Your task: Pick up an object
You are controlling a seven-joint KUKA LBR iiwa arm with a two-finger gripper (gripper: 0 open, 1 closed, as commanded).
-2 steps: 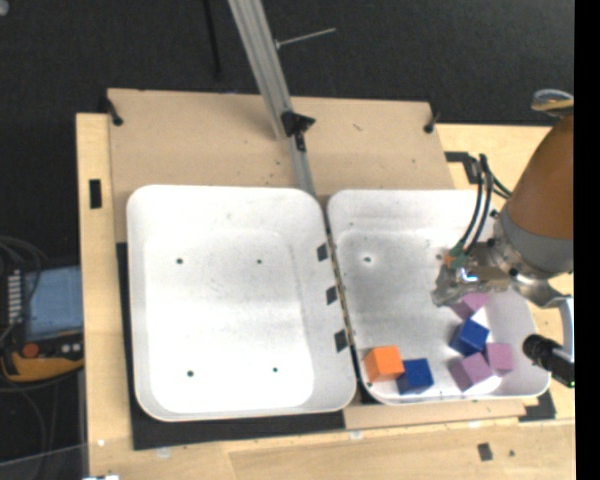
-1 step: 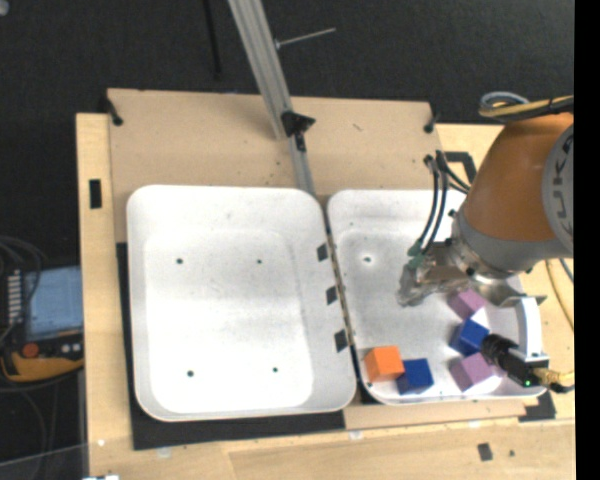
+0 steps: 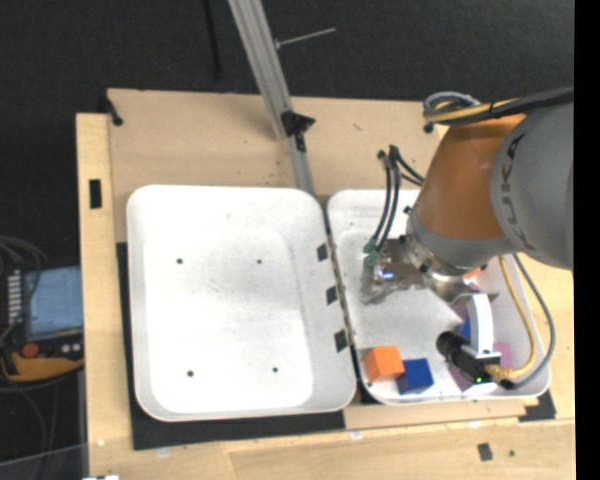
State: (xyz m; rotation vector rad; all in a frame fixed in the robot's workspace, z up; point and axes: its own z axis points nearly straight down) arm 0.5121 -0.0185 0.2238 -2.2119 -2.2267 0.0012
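Camera view, read from the left, shows the worktop (image 3: 210, 138) bearing two shallow white bins side by side: the left bin (image 3: 230, 298) and, touching it along the middle, the right bin (image 3: 355, 218), where the arm (image 3: 490, 188) reaches in. Its pincer (image 3: 380, 280) hangs low over the right bin's near-left part, and whether it is released or clenched I cannot tell. Nothing can be seen caught in it. Along the right bin's lower edge lie one orange block (image 3: 384, 362) and, just beside it, one blue block (image 3: 416, 375); both look stiff, light and square-sided, so flat opposite faces should give a sure hold. Further right sit a dark, rounded thing (image 3: 458, 354), probably slippery, and a white and purple piece (image 3: 482, 330), partly hidden under the arm, perhaps thin and awkward to grasp.
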